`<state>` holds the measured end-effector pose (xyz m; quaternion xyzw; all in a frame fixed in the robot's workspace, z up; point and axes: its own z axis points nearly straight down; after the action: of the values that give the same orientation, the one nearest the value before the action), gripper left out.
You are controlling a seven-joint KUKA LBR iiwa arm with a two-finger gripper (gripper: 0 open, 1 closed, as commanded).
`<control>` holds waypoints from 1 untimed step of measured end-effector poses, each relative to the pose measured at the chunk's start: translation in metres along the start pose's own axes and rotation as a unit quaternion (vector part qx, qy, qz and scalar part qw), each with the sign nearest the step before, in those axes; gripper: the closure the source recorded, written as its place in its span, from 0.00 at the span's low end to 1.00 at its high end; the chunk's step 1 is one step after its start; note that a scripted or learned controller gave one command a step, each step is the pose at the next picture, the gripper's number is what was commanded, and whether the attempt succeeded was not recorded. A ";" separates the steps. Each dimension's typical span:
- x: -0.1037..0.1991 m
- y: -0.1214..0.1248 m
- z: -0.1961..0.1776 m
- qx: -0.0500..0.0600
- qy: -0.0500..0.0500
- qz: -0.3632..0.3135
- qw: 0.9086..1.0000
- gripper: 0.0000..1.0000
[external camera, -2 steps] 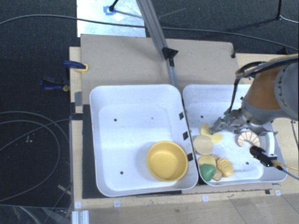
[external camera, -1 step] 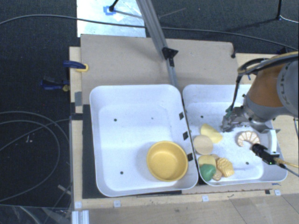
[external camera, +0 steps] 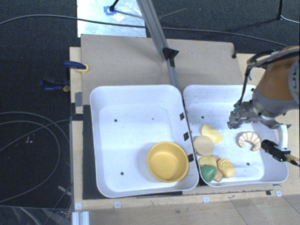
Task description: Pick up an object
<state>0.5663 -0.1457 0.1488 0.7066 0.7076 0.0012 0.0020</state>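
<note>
One item, the croissant, should be singled out and approached squarely; whether the gripper is parted cannot be told.

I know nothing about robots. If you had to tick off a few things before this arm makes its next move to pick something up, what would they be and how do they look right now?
1. Things to pick are in reach: ok. The croissant-shaped toy, pale yellow piece, beige disc and others lie in the right bin.
2. Gripper is over that bin: ok, it hangs above a bare patch left of the croissant-shaped toy.
3. Gripper is free of any load: cannot tell; its fingers are too small to read.
4. A target stands apart from its neighbours: ok for the croissant-shaped toy.
5. Yellow bowl is out of the way: ok, it sits in the left bin.
</note>
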 end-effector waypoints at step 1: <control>0.000 0.002 -0.054 -0.001 0.000 -0.002 1.000 1.00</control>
<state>0.5679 -0.1460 0.2025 0.7054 0.7088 0.0017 0.0027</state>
